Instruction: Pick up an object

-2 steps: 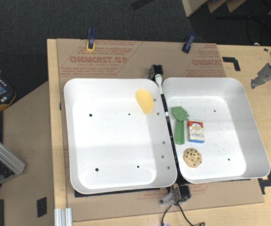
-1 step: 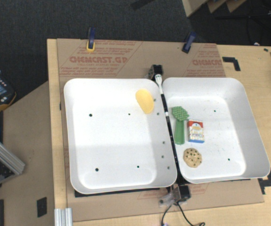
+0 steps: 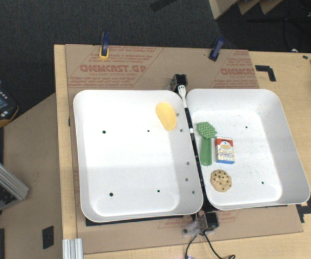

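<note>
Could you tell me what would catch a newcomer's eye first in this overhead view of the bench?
Probably the two shallow white plastic bins, the left bin and the right bin, side by side on a brown cardboard sheet. Next, the yellow oval object near the left bin's upper right corner. Then the cluster along the right bin's left side: a green long-handled brush-like tool, a small red and white printed packet and a round brown cookie.
</note>
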You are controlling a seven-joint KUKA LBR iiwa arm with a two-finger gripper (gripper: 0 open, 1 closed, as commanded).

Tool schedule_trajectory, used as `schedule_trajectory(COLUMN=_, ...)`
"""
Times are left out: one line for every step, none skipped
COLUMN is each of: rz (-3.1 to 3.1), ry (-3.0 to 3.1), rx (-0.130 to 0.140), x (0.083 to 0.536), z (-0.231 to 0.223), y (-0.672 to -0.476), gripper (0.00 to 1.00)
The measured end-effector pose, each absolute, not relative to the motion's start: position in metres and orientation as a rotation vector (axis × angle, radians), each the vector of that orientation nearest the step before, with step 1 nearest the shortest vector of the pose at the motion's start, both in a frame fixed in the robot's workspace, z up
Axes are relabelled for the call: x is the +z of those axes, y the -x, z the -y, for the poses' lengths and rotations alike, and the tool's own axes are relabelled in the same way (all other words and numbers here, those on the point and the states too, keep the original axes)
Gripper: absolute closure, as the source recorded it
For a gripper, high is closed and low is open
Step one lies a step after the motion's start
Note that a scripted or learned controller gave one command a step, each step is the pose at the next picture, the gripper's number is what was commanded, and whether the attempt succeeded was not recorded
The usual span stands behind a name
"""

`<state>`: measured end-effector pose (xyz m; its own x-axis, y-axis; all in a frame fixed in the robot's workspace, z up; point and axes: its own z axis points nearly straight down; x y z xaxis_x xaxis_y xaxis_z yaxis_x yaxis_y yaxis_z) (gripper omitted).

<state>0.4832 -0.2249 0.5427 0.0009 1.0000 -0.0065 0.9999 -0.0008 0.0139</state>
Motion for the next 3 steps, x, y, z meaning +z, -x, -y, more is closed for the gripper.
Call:
schedule_trajectory(rz=-2.22, ry=-2.221, rx=0.0, x=0.5358, z=0.224, y=-0.4791, gripper=0.0)
schedule_trajectory(rz=-2.221, ry=-2.221, rx=-0.001, x=0.5355, z=0.224, y=-0.4793, gripper=0.0)
schedule_trajectory(rz=-2.221, ry=-2.22, rx=-0.001, x=0.5355, z=0.224, y=-0.4793, gripper=0.0)
